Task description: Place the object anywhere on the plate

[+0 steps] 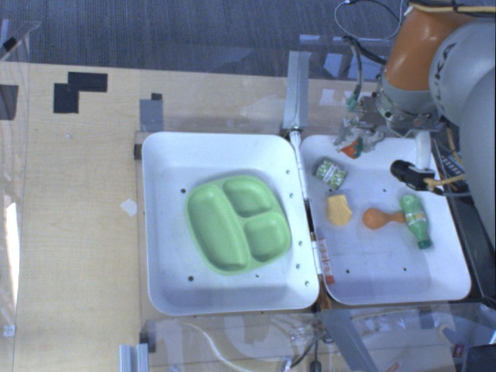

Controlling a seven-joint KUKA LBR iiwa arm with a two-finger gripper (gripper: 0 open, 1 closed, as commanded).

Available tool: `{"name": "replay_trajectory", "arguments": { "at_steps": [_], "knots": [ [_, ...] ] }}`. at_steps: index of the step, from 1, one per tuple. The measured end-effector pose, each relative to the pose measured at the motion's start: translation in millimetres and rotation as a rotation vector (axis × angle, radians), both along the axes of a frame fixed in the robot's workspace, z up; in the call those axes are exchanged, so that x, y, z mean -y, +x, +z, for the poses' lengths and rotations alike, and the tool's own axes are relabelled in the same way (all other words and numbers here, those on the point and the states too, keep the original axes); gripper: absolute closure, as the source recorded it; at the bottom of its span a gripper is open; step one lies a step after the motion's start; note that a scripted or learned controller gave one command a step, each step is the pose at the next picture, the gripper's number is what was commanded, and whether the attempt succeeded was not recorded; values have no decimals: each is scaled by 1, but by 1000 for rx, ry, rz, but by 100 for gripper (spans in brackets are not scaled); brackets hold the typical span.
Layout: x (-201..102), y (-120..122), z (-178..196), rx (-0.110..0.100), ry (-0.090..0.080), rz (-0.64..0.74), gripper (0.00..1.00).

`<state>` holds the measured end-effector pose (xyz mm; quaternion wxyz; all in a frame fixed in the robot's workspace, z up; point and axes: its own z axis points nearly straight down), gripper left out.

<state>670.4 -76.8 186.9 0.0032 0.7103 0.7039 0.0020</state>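
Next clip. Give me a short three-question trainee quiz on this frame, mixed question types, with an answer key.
1. True or false: the green plate lies in the right bin.
2. Which lies nearest the plate? A) yellow block B) green bottle C) orange spoon-shaped toy
3. Fill in: the plate has ___ compartments.

Key
1. False; it lies in the left bin.
2. A
3. Three

For reference: the gripper is over the right bin's far edge, and a small green can lies just below it in the picture.
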Motion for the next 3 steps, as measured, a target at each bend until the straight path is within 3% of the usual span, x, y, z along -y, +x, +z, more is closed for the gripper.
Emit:
{"name": "replay_trajectory", "arguments": {
  "at_steps": [1, 2, 3],
  "knots": [
    [-71, -45, -1, -2, 2, 55, 100],
    [-118, -91, -2, -4, 3, -15, 100],
    [-118, -91, -2, -4, 3, -16, 0]
  ]
}}
